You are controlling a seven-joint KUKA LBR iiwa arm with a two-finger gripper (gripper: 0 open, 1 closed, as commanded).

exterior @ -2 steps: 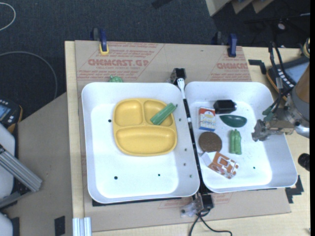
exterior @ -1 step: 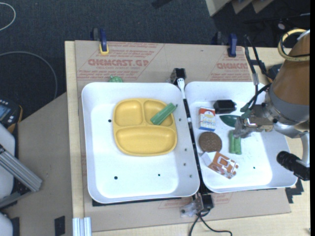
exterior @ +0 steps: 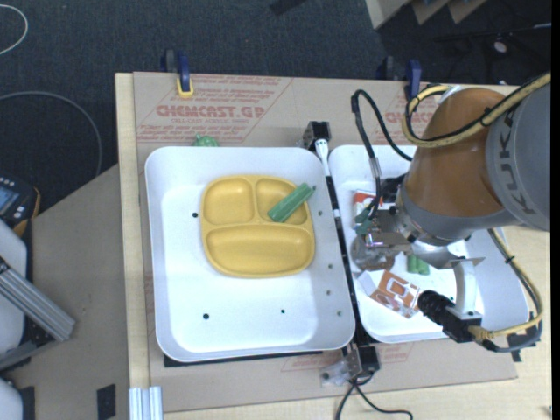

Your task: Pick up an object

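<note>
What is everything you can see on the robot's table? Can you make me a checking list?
Surface: brown bench board bearing two white bins, left bin and right bin.
Job's things: yellow divided plate in the left bin, a green stick lying across its top right compartment; orange-patterned piece and small green piece in the right bin.
Clutter: small green bit on the board behind the left bin.
Grippers: gripper low over the right bin; finger state unclear.
Cables: black and yellow cables along the arm.
Surroundings: dark carpet.
</note>
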